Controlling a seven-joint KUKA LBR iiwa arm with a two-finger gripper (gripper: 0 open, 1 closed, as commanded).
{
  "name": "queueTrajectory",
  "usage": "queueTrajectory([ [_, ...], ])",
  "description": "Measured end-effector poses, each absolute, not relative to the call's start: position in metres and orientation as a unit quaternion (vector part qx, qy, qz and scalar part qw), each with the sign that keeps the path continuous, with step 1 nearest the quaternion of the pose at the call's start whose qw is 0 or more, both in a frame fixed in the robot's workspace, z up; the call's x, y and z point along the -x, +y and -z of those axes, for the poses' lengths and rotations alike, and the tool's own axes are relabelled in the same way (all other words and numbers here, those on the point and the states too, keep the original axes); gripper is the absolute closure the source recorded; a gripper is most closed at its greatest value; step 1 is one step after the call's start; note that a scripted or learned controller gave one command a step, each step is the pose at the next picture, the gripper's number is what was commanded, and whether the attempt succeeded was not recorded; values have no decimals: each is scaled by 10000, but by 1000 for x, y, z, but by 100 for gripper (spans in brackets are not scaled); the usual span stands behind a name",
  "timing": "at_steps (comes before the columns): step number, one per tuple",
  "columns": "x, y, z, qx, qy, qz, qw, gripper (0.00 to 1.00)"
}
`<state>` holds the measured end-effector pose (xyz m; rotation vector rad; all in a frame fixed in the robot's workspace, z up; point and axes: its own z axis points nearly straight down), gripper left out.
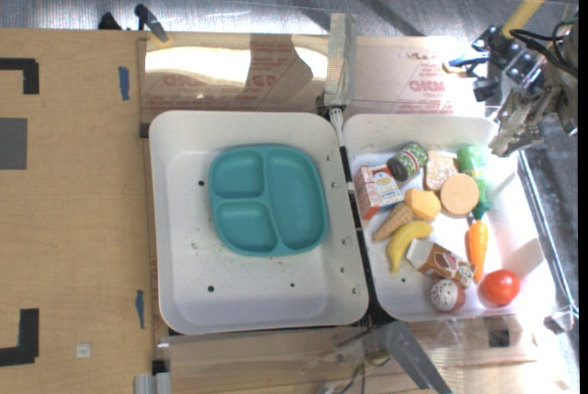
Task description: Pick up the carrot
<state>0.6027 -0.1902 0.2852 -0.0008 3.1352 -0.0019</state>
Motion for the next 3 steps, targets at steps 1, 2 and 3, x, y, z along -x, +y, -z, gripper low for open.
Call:
queueTrajectory([
  [1, -601, -221, -116, -212, 9997, 21, 74, 0],
  [2, -567, -204, -90, 6, 10000, 18, 57, 0],
  [3, -489, -177, -91, -8, 10000, 12, 49, 0],
])
